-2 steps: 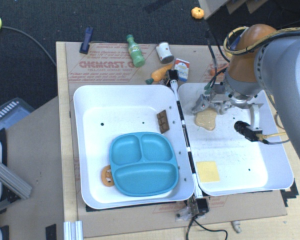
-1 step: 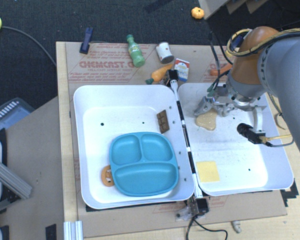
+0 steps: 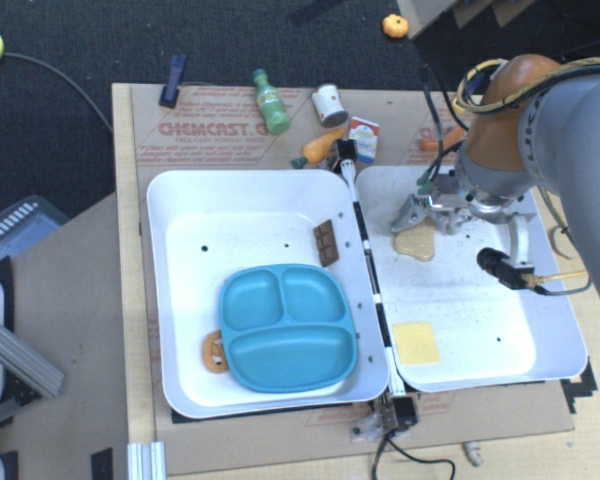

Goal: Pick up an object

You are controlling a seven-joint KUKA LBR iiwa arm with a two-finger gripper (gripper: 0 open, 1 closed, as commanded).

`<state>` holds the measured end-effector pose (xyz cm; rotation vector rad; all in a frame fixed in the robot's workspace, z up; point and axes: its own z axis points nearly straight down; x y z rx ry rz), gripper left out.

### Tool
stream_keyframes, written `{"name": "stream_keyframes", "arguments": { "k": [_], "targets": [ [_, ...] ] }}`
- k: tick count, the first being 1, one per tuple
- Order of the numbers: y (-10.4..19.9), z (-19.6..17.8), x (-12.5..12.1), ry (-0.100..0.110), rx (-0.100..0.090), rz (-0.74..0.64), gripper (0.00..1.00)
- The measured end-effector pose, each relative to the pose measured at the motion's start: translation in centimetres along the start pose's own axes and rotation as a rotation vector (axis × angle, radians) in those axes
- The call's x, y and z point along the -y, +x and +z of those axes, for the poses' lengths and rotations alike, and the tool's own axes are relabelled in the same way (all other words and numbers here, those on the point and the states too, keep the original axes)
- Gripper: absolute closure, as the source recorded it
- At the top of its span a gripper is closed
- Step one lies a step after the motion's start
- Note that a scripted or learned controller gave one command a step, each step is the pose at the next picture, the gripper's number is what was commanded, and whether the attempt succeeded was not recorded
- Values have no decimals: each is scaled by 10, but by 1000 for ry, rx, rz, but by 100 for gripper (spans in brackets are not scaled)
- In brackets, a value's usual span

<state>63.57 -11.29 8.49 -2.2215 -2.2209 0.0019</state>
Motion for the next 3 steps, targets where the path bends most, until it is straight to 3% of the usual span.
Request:
{"name": "stream_keyframes", "arguments": {
  "k": [1, 2, 3],
  "targets": [
    [3, 0, 16, 1, -1, 1, 0],
    [3, -10, 15, -1, -1, 1, 100],
    [57, -126, 63, -3, -1, -1, 100]
  ]
}}
